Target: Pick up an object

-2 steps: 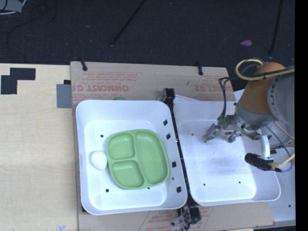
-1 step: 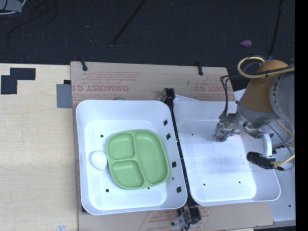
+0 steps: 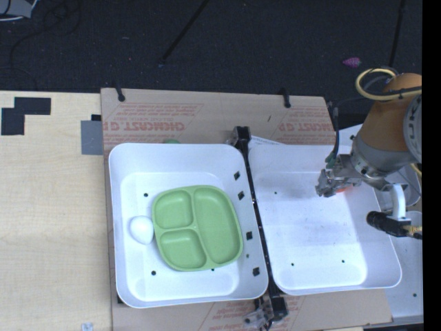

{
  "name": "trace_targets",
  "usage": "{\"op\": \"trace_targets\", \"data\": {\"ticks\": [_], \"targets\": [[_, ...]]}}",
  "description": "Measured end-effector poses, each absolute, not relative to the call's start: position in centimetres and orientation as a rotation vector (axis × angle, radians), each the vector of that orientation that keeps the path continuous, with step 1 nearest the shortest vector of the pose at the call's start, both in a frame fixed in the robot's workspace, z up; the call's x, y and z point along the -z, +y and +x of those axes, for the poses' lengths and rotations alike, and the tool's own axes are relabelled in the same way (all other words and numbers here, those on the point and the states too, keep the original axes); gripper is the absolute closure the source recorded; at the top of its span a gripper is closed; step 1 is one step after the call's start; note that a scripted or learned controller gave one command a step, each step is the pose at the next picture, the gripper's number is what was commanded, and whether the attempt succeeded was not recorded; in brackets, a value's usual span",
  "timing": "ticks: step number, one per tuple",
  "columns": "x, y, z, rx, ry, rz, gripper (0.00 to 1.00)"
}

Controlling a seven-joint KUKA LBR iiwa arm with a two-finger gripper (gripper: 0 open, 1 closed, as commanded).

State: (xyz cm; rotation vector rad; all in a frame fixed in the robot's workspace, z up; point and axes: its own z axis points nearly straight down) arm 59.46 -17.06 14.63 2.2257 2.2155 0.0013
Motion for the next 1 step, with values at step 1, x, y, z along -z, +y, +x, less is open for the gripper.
{"op": "trace_targets", "data": {"ticks": [1], "targets": [[-20.5,-16.56,58.86,-0.003,2.221,2.219,1.0]]}}
